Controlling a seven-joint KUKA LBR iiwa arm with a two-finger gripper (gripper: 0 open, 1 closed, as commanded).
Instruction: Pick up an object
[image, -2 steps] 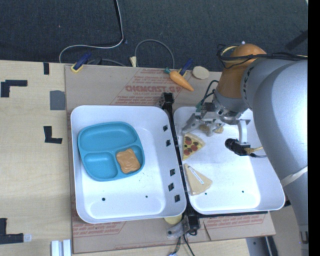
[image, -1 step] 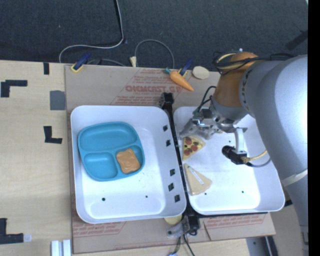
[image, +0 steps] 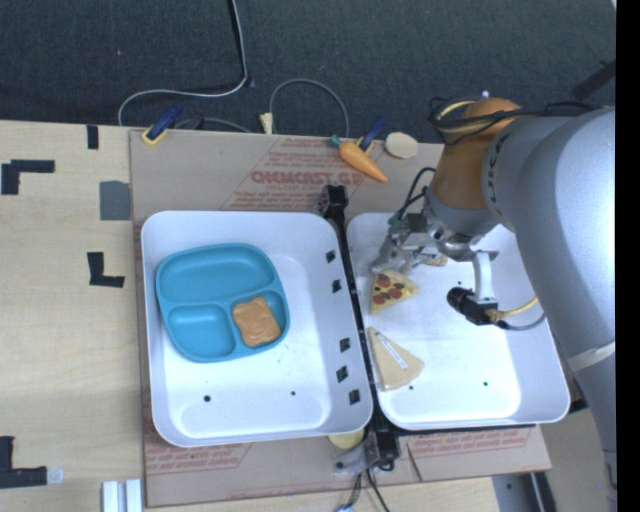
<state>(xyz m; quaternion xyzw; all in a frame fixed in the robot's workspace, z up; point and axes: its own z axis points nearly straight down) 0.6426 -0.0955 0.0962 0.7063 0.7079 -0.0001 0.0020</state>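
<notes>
Approach step: pincer (image: 398, 262) low over pizza slice (image: 391, 289), right bin (image: 520, 400); finger state unclear. Next: descend, clamp slice.

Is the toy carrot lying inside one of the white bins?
No, the carrot lies on the cardboard sheet behind the two bins, past the far rim of the right bin.

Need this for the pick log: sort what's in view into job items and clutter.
Job:
gripper
pizza slice, right bin, at the gripper
sandwich wedge, right bin
bear-shaped toast, on the blue tray

Lying about:
carrot, behind the bins
pale round piece, beside the carrot
</notes>
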